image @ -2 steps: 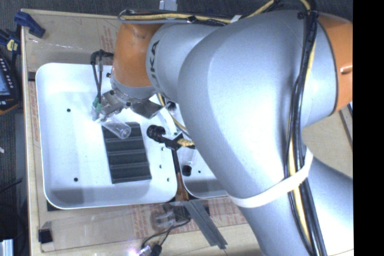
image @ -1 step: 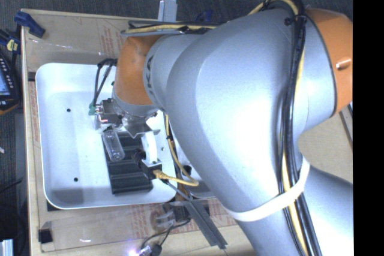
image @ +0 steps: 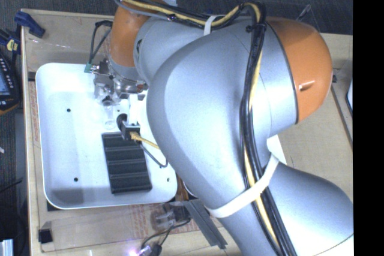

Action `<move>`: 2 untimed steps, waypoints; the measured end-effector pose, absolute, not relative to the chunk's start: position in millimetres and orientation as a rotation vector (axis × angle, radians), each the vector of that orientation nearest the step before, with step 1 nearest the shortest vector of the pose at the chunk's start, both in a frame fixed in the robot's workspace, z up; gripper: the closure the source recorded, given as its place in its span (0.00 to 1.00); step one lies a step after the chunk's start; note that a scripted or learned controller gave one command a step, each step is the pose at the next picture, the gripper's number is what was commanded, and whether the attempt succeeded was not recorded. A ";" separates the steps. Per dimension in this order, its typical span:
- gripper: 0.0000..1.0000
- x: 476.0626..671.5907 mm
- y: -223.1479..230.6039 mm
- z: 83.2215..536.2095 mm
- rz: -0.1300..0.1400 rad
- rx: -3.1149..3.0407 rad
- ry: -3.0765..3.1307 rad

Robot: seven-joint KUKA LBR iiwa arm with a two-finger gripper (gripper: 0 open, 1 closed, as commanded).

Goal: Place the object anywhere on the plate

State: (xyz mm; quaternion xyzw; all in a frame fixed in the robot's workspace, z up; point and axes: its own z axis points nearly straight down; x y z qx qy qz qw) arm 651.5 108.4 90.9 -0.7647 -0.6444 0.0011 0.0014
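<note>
The grey arm (image: 222,129) fills most of the view, coming in from four o'clock and bending across the middle toward ten o'clock. A large orange cap (image: 306,72) sits at its elbow near three o'clock, and a second orange band (image: 125,33) wraps the arm above the wrist at about eleven o'clock. Black and yellow cables (image: 198,15) run along the top of the arm, tied down with white straps (image: 252,198).

The tool (image: 111,93) hangs over the upper part of the white bin (image: 60,129), at about ten o'clock from the centre of the view. It is a cluster of metal parts seen from above — whether it is open or closed, I cannot tell, and nothing can be made out between its parts.

A dark ribbed rectangular block (image: 126,162) lies flat on the bin floor at about seven o'clock, below the tool and apart from it. Its upper end is near a small black piece with a yellow cable (image: 147,142) leading off under the arm. No plate can be made out, as the arm covers the right part of the surface (image: 78,27).

The bin sits on a pale wooden surface. A blue clamp (image: 27,22) is at the surface's far left corner, near ten o'clock, and a dark device (image: 7,84) lies beyond the left edge at nine o'clock. Some metal fittings (image: 180,216) show at the surface's front edge, near six o'clock.
</note>
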 end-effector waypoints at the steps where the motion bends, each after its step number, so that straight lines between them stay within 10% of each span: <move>1: 1.00 609.9 188.4 89.8 0.012 -2.570 -1.797; 2: 1.00 635.1 110.3 90.6 0.007 -2.916 -1.160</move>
